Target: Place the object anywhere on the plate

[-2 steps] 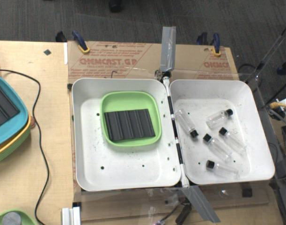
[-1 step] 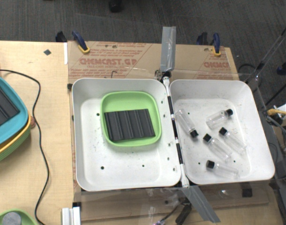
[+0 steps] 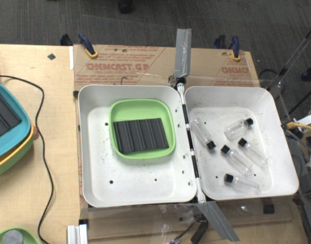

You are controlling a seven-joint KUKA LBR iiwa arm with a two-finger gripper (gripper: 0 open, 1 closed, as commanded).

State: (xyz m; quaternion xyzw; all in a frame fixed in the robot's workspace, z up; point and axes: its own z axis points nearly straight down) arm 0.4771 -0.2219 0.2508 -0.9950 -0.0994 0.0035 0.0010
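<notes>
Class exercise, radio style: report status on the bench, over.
Green plate in left bin, dark ribbed insert lying on it. Five clear vials loose in right bin, none on plate. Nothing blocking the plate's rim.

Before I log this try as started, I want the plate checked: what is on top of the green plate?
A dark ribbed mat lies flat on the green plate. The plate's floor beneath the mat is covered.

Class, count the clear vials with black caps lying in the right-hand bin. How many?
5, all in the right bin: one near the divider, one upper right, one mid-right, one central, one at the front.
</notes>
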